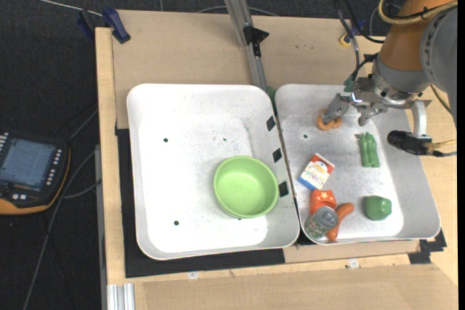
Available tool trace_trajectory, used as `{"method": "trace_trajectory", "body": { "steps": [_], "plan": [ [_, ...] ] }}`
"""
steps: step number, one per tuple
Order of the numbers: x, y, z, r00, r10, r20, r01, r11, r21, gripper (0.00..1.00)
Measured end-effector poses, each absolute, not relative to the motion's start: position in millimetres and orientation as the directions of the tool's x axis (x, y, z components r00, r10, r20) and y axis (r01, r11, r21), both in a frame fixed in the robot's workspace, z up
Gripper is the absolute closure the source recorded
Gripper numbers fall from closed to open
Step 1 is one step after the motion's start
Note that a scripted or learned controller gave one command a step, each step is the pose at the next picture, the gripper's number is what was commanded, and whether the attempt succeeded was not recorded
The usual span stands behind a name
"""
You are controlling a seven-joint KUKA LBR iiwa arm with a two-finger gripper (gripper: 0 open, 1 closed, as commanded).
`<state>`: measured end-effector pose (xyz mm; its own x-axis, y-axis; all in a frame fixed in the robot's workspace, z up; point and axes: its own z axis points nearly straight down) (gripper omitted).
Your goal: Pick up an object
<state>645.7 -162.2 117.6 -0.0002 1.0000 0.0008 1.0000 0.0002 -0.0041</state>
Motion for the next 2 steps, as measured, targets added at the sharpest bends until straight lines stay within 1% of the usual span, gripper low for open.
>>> {"method": "trace_trajectory", "body": {
  "steps": [1, 2],
  "plan": [
    [645.3, -162, 95, 0.0, 1.0, 0.0, 1.0, 0.0, -0.002, 0.0],
    [646.5, -162, 107, -0.001, 1.0, 0.0, 1.0, 0.001, 0.002, 1.0]
  ]
}}
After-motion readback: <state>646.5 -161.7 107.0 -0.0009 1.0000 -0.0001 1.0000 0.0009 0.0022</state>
